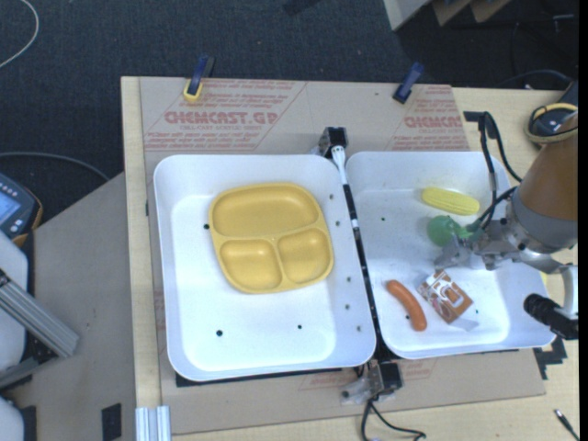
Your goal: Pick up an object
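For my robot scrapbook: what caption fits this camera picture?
Robot gripper reaches over a bin of toy food beside a yellow tray.

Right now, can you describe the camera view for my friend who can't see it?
A robot arm reaches in from the right, its pincer low in the right white bin beside a green toy, with a yellow corn cob, a sausage and a small brown packet nearby. The left white bin holds a yellow divided plate.
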`<control>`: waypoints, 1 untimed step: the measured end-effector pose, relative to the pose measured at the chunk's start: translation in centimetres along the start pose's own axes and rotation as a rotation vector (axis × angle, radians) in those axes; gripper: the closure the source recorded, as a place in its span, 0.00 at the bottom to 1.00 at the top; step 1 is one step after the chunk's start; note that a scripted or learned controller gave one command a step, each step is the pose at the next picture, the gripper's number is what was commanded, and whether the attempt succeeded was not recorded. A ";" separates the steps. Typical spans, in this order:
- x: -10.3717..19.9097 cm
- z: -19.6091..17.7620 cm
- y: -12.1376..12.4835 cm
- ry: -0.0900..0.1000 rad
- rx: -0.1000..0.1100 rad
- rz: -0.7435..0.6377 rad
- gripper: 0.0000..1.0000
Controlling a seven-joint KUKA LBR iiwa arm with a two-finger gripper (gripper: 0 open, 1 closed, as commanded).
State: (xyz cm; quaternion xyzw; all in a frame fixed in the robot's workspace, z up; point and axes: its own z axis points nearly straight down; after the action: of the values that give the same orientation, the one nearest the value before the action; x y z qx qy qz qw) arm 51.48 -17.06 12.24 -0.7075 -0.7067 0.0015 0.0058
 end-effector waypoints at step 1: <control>6.5 4.1 -3.3 -0.001 -0.005 -0.005 0.00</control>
State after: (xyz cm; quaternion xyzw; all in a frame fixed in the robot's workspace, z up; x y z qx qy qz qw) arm 48.13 -10.58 8.23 -0.7057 -0.7085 0.0003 0.0038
